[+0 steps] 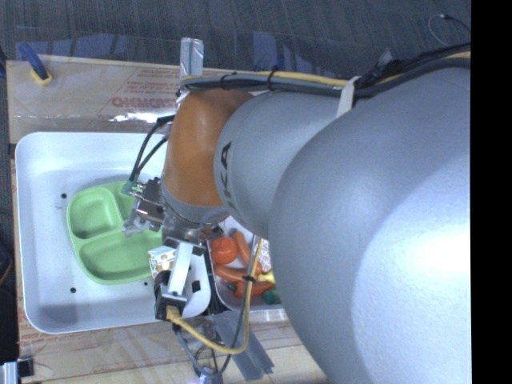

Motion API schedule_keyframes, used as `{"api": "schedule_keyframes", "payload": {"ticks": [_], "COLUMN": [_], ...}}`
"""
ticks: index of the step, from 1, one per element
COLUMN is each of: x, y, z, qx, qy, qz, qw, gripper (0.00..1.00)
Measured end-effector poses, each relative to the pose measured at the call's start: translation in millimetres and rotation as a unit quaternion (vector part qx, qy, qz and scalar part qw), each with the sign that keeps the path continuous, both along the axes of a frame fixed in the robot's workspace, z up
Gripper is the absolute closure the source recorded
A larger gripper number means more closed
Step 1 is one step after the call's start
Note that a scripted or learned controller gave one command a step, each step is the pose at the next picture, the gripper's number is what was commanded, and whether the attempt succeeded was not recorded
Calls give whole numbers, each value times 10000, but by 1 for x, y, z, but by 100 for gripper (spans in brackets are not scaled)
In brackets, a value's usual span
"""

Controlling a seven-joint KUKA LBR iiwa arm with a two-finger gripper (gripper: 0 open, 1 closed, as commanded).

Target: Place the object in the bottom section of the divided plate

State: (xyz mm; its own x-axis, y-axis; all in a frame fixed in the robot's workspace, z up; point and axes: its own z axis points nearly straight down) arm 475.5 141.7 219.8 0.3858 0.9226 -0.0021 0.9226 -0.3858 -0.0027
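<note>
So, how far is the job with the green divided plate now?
Done: nothing yet that I can see; no object lies in the visible part of the bottom section of the green plastic divided plate in the left white bin. In hand: the gripper hangs over the plate's right rim; whether it holds something is hidden. Left: the placing itself.

The grey arm (368, 214) reaches leftward, orange band (196, 146) foremost.

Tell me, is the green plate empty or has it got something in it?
Empty where it shows: both visible sections of the green plate are bare. The arm hides its right edge, so cannot tell there.
</note>
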Motion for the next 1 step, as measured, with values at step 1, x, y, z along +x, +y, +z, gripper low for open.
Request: {"api": "schedule_keyframes", "payload": {"ticks": [1], "x": [0], "y": [24], "z": [95], "qx": [6], "qy": [0], "qz": [545], "qw": [9985], "gripper": [0]}}
